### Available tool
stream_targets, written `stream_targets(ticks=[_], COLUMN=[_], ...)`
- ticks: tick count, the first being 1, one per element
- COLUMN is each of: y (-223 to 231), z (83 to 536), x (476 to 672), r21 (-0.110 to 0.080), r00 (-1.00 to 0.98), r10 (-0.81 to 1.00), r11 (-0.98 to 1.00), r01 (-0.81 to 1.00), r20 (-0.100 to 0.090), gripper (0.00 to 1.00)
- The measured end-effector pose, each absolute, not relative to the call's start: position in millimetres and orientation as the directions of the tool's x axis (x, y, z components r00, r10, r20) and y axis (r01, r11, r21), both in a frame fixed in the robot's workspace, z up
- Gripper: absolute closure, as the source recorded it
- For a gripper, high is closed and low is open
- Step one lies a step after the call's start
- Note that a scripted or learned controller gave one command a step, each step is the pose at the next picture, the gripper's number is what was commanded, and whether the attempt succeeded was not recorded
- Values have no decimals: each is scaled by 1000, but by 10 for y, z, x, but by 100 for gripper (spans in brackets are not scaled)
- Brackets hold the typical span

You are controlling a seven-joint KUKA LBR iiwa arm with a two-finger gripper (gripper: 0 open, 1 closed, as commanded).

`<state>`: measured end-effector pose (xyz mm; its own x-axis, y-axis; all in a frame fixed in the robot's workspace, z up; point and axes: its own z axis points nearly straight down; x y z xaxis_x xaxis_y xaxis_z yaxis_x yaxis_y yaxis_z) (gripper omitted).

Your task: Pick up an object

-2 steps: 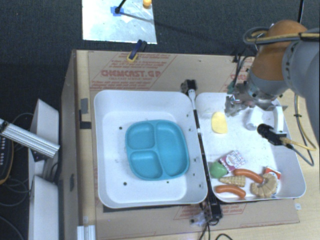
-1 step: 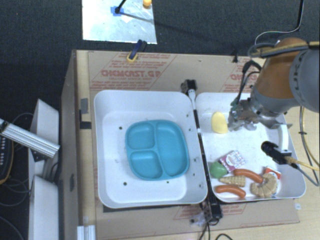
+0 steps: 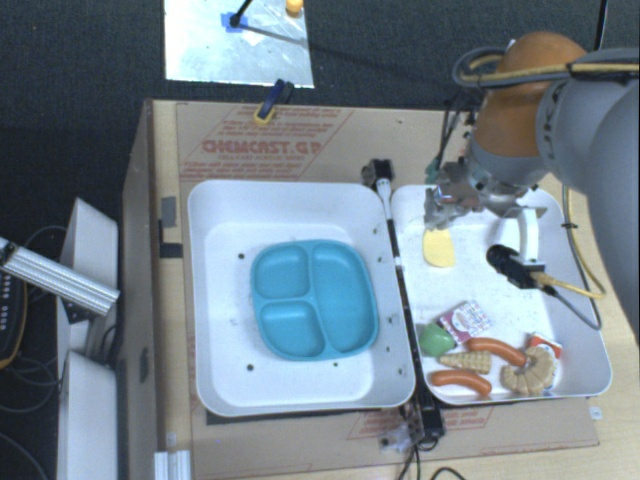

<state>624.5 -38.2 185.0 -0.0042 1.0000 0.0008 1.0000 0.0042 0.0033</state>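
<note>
Gripper [image 3: 440, 211] hangs over the right bin's [image 3: 590, 368] far end; how far open it is cannot be told. Left bin [image 3: 215, 218] holds a blue divided plate [image 3: 313, 299]. A yellow piece [image 3: 438, 249] lies just beneath the gripper, with two sausages [image 3: 495, 350] and a green ball [image 3: 435, 340] at the near end.

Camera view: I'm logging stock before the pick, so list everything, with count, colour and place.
bins: two, white, side by side
plate: one, blue, left bin
flat piece: one, yellow, right bin, far half
packet: one, pink and white, right bin middle
round piece: one, green, right bin near end
sausages: two, orange, right bin near end
small piece: one, tan, between the sausages
bread piece: one, tan, right bin near corner
arm: one, grey and orange, over right bin
</note>
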Motion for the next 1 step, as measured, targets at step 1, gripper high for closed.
stream_targets(ticks=[1], y=[-589], z=[2224], x=[6045], r21=[3], r00=[-2], r10=[1000], r11=[2], r01=[1000], r20=[-1], gripper=[100])
